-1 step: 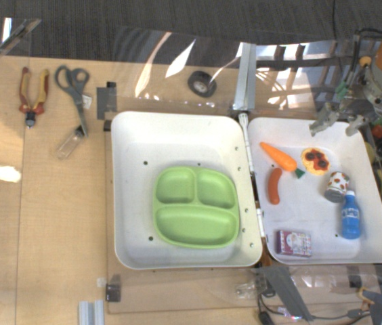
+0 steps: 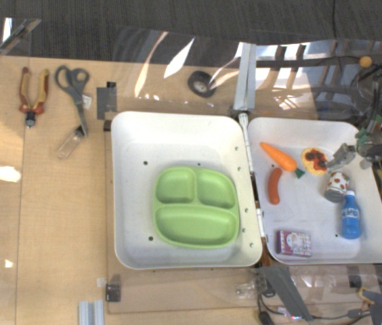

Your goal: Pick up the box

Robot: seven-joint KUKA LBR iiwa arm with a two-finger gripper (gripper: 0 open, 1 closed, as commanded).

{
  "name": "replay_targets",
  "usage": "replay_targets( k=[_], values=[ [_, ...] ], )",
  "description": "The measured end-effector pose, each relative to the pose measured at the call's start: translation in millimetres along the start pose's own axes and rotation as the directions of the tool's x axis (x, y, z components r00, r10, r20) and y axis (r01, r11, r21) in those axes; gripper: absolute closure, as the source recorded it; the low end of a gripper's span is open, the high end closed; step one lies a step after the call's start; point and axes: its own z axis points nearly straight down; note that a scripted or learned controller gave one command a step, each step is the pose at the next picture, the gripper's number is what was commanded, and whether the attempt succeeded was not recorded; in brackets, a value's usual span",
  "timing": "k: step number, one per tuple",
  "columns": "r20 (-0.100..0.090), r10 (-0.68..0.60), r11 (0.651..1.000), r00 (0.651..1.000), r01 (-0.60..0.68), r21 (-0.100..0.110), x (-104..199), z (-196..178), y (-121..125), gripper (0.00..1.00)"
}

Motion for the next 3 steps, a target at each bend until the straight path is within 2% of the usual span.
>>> replay_targets(
  k=[1,2,3],
  values=[
    [0.0,-0.067,0.998,0.998,0.067,-0.003,43.4,118.0,-20.5,0.0],
    [0.007,-0.165,0.986,0.986,0.165,-0.017,112.4,121.6,-50.4,0.0],
    [0.005,-0.145,0.989,0.989,0.145,-0.012,105.7,122.3,-8.9,0.0]
  ],
)
